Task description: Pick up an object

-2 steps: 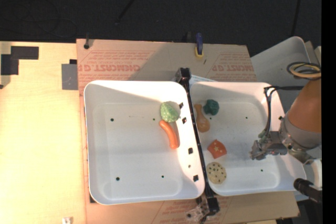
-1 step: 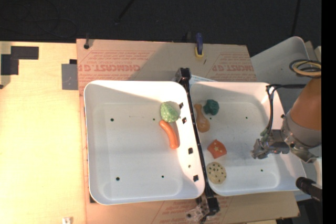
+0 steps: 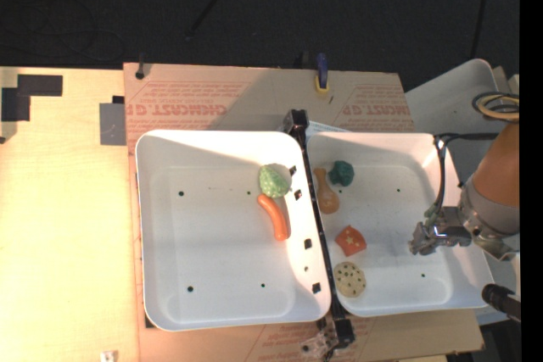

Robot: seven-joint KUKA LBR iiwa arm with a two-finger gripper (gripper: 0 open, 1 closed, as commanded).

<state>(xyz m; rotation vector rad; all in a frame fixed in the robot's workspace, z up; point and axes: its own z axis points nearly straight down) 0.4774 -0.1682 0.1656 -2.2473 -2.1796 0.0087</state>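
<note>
1. The arm is reaching in from the right, and its gripper [image 3: 422, 243] is hanging low over the right part of the right bin [image 3: 399, 150].
2. The claw is too small and blurred to judge, so I cannot tell its state; nothing is visibly sitting in it.
3. A red block [image 3: 350, 241] is lying near the middle of the right bin, left of the gripper and apart from it.
4. A round speckled cookie-like piece [image 3: 349, 278] is resting nearer than the block, by the bin's near-left corner.
5. A dark green lumpy piece [image 3: 342, 173] is sitting at the far left of this bin, with a tan pear-shaped piece [image 3: 326, 192] just beside it.
6. In the left bin [image 3: 170, 150], an orange carrot-like piece [image 3: 275, 217] is lying by the right wall, touching a pale green leafy ball [image 3: 274, 180] at its far end.
</note>
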